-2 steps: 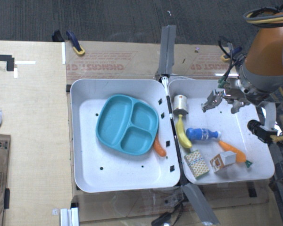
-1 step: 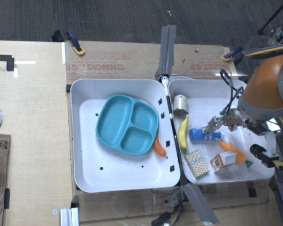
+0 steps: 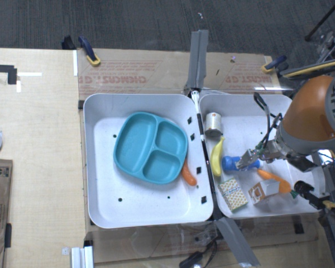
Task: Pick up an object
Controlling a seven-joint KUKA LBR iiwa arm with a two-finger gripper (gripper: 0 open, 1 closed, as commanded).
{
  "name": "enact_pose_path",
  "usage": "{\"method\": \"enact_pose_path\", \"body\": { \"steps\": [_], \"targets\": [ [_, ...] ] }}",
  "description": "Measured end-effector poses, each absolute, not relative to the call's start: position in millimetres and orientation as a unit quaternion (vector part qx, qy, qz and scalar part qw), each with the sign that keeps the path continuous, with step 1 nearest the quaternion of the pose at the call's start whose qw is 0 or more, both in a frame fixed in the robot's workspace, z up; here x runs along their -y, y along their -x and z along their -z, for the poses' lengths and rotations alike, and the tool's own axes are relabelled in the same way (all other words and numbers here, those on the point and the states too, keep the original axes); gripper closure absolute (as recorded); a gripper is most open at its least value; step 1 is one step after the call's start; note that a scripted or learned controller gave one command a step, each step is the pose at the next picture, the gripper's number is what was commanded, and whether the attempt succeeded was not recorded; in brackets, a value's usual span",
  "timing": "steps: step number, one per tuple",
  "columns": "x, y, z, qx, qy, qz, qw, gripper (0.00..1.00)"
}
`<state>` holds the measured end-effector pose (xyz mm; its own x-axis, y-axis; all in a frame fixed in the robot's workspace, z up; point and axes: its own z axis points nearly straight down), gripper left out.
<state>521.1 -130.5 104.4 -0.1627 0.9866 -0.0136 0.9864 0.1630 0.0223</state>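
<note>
White plastic walls box in everything here, so the pick has to be made from above. Along the near edge of the right bin [image 3: 279, 208], which sits at the desk's right end, lie a patterned sachet [image 3: 233, 194] and a small brown carton [image 3: 263, 191], with an orange carrot [image 3: 272, 177] just behind the carton. Further in sits a blue object [image 3: 233, 163], close beside a yellow banana [image 3: 216, 155] that runs along the bin's left wall; a metal can [image 3: 213, 123] stands nearer the far-left corner.

The blue object looks the likely target, since the gripper [image 3: 249, 159] is right at its right end. Whether the jaws are parted or closed on anything I cannot tell; the tip is too small and cluttered. A good grasp would centre on the blue object, keep clear of the banana, and lift straight up only once the hold is sure.

Reaching in from the right, the arm's orange band [image 3: 308, 110] hangs over the right bin's far-right part, wrist angled down and leftward.

In the left bin [image 3: 100, 166] a teal divided plate [image 3: 151, 147] lies with a second carrot [image 3: 188, 176] against its near-right rim.
</note>
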Motion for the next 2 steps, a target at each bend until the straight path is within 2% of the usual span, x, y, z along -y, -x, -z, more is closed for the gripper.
{"method": "enact_pose_path", "body": {
  "steps": [1,2],
  "targets": [
    [129.0,-520.5,-111.7,-0.762,-0.647,-0.0036,0.010,1.00],
    [121.9,-478.3,-238.2,-0.787,-0.616,0.0005,0.000,1.00]
  ]
}}
